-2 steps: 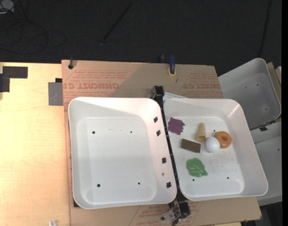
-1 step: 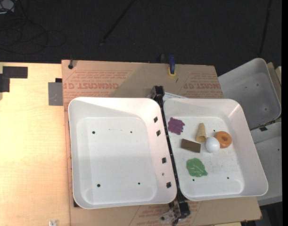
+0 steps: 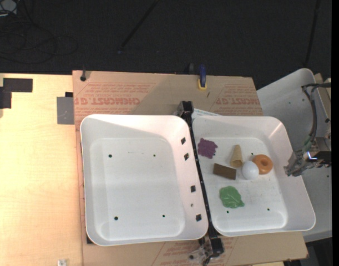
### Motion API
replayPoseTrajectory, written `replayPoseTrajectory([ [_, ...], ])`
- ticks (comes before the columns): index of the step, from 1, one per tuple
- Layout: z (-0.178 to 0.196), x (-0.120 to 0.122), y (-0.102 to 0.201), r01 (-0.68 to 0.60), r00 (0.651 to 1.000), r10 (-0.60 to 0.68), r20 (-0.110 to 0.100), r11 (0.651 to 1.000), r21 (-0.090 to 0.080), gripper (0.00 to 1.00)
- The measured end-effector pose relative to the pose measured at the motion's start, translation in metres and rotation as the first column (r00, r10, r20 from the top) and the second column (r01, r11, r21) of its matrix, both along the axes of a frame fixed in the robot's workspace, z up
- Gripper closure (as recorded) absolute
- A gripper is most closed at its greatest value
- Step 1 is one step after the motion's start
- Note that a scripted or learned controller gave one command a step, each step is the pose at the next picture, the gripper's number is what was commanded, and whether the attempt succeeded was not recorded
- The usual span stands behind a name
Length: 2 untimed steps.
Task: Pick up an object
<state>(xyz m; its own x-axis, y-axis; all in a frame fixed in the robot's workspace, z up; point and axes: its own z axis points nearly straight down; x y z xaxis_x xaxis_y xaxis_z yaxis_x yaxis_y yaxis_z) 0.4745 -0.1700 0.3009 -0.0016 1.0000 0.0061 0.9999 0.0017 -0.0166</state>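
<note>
- gripper (image 3: 298, 167) sits off the right bin's (image 3: 294, 215) right edge, can't tell its state
- ball (image 3: 249, 170), orange ring (image 3: 263, 163), cone (image 3: 236, 155) are bunched together, so a grab could easily knock neighbours

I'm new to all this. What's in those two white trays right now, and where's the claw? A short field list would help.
right bin: holds six small items
purple piece: near the divider, far side
tan cone: beside the purple piece
brown block: middle
white ball: touching the orange ring
green piece: near side
left bin: white, beside the right bin
claw: at the right bin's right rim, holding nothing visible
</note>
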Motion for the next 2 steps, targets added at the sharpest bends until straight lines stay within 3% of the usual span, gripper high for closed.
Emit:
replayPoseTrajectory([
  [1, 0.151, 0.002, -0.046, 0.004, 1.0, -0.004, 0.031, 1.0, -0.014, 1.0],
  [2, 0.243, 0.001, -0.044, 0.001, 1.0, 0.0, 0.025, 1.0, -0.01, 1.0],
])
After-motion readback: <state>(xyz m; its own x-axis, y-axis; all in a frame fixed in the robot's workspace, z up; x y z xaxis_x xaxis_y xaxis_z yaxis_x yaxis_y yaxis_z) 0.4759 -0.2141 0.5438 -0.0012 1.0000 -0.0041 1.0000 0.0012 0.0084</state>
